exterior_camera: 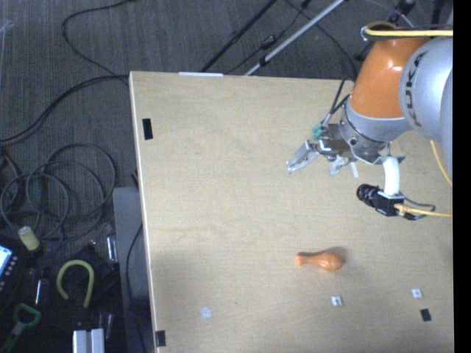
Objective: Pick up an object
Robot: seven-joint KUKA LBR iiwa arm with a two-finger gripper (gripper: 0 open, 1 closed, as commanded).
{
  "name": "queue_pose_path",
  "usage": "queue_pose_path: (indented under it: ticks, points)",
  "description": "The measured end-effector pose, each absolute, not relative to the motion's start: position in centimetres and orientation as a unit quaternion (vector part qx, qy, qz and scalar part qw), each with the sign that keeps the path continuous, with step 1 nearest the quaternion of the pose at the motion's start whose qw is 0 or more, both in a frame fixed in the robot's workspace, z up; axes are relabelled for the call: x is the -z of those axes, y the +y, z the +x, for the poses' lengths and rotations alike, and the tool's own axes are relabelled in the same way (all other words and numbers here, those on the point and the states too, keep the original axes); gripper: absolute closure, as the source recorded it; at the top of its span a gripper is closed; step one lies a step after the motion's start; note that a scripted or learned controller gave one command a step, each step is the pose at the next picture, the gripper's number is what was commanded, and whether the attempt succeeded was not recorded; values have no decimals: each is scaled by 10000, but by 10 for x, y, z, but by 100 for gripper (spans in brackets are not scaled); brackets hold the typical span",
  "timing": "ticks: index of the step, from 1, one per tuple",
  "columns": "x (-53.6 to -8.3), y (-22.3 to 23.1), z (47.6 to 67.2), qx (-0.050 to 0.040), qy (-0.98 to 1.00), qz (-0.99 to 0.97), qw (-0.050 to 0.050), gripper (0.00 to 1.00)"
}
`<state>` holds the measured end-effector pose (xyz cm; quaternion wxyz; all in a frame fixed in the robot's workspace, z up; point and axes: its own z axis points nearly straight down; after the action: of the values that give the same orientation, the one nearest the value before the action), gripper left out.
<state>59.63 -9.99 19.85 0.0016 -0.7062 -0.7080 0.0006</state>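
Note:
A small orange gourd-shaped object [321,260] lies on its side on the light wooden benchtop [221,219], toward the front right. My gripper [315,166] hangs above the bench further back, well apart from the orange object. Its fingers [299,162] are spread open and hold nothing. The grey arm with its orange band [386,79] comes in from the right.
A black cable stub with yellow wire [383,199] hangs off the wrist. Small tags [336,300] and a black mark [148,129] lie on the bench. The bench's left edge [140,197] drops to a floor strewn with cables [59,190] and tools.

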Motion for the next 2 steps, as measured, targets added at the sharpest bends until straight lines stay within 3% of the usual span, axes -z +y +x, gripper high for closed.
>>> queue_pose_path:
  ticks: [1, 2]
  points:
    - [-208, -169, 642, -12, -7027, -7115, 3, 0]
    - [-164, -194, 659, -21, -7378, -6750, -3, 0]
